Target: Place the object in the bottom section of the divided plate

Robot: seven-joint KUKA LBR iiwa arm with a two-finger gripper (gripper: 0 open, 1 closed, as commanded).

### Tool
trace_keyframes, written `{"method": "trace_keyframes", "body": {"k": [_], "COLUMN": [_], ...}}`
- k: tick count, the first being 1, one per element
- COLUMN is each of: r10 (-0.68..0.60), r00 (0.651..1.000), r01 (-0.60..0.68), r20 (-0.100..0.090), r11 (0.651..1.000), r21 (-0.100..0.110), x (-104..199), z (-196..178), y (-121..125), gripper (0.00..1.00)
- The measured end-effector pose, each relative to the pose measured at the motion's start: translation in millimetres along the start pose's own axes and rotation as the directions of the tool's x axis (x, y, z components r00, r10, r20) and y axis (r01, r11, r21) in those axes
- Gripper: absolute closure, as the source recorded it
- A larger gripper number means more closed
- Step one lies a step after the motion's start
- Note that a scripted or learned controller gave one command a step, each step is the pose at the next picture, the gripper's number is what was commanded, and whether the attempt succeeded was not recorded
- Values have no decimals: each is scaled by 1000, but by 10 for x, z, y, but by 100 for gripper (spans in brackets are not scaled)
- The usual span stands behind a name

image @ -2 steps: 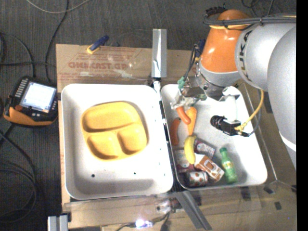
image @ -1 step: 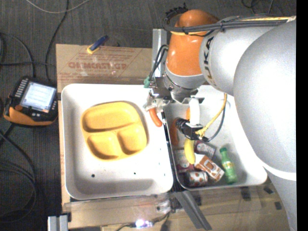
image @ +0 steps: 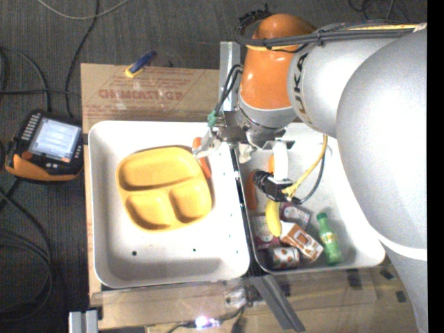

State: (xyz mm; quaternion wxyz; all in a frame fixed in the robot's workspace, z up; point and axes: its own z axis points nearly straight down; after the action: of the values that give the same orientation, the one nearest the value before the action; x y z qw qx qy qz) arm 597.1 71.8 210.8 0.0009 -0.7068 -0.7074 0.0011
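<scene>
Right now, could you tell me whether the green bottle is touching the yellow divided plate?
Apart. The camera view shows the green bottle in the right bin, the yellow divided plate in the left, bin walls between.

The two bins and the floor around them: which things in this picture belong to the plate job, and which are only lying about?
For the job:
- yellow divided plate in the left bin
- small orange-red object at the plate's upper right edge, under the claw

Lying about:
- banana, green bottle and snack packets in the right bin
- handheld controller on the floor
- cardboard sheet

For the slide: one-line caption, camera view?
KUKA arm reaching over two white bins; yellow divided plate left, assorted items right.
</scene>
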Motion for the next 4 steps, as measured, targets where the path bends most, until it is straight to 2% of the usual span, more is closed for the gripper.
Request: {"method": "trace_keyframes", "body": {"k": [1,2,3,4], "r10": [-595,-591,-618,-814], "r00": [803,806,786,581], "r01": [596,592,618,814], "r20": [19,21,4,3], "r11": [803,805,786,581], "r21": [-33,-39,-1,-3], "x": [943,935,836,1102], "z": [1126,1013,-179,837], "y": [-969,-944,-85,-447], "gripper": [0,100,100,100]}}
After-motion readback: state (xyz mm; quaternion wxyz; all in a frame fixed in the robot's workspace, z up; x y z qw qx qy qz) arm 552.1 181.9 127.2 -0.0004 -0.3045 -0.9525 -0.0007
